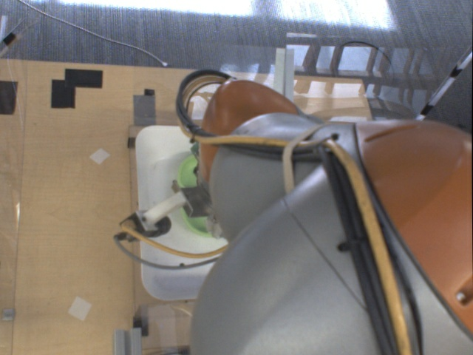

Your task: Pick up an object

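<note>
A green object lies in the white bin, and the arm covers most of it. More green shows lower down beside the arm. My gripper reaches down over this green object near the bin's middle. Its grey body and a white cylinder with a black end stick out to the left. The big grey arm with its orange band hides the rest of the bin's contents.
Yellow and grey cables loop from the wrist over the bin's lower left part. The wooden bench spreads to the left, with black markers at its far edge. The arm covers the right half of the view.
</note>
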{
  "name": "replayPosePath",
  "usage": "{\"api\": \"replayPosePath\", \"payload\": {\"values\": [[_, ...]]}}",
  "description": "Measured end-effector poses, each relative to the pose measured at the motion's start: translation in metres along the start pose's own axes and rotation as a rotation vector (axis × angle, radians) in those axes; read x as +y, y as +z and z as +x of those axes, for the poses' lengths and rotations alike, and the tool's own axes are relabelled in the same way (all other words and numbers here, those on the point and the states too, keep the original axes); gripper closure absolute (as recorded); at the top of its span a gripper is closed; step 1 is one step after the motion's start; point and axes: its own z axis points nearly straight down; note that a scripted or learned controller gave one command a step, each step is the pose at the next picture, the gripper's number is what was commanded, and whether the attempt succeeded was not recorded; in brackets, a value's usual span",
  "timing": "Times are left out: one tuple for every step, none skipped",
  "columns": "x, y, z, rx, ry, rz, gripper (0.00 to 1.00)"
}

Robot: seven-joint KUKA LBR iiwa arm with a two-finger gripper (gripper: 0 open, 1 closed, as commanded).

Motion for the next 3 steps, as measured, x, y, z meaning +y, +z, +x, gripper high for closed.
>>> {"api": "replayPosePath", "payload": {"values": [[0.0, 0.007, 0.0, 0.002, 0.231, 0.001, 1.0], [0.03, -0.037, -0.013, 0.003, -0.091, -0.001, 1.0], [0.0, 0.003, 0.0, 0.001, 0.241, 0.001, 1.0]]}}
